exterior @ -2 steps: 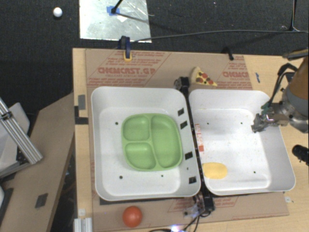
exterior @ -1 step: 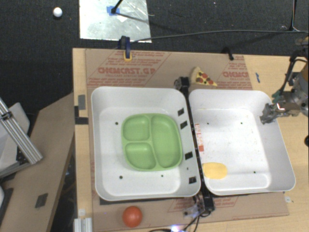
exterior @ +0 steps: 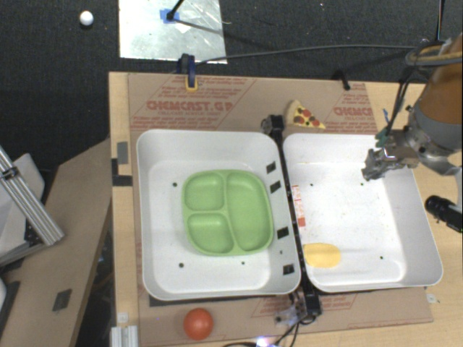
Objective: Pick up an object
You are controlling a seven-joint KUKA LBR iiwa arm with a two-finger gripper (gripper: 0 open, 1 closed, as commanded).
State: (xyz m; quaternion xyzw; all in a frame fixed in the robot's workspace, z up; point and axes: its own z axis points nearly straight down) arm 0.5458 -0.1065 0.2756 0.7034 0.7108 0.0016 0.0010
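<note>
Occupying the left bin [exterior: 155,157], a green divided tray [exterior: 227,212] leaves margin on all sides. Right bin [exterior: 416,215]: gripper [exterior: 376,163] above its far right edge, grip state indeterminate; yellow object [exterior: 321,255] near its front-left corner, well apart.

Even overhead light, soft shadows, glare on white bins [exterior: 217,144], slightly grainy

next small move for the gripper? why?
Probably carry the gripper toward the near left corner of the right bin, then lower over the yellow object. That object is the one thing lying in this bin, and the gripper sits at the far right side, well apart from it. The green divided plate is in the left bin, farther off.
</note>
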